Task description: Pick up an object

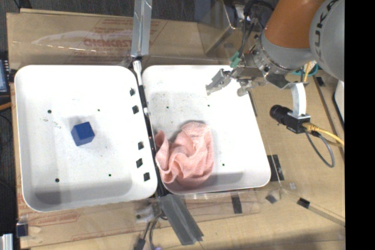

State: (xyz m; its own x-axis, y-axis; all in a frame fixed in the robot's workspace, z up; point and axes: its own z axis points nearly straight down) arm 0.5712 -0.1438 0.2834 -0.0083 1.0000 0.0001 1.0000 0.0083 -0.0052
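A crumpled pink cloth [186, 153] lies in the right bin [234, 126], toward its front left. A small blue cube [83, 132] rests in the left bin [35, 96]. My gripper [229, 82] hangs over the back of the right bin, well above and behind the cloth. Its two fingers are spread apart with nothing between them.
A metal clamp bar [141, 26] stands upright at the back, between the two bins. Cardboard [70, 38] lies under and behind the bins. The arm's grey and orange body [299, 20] fills the upper right.
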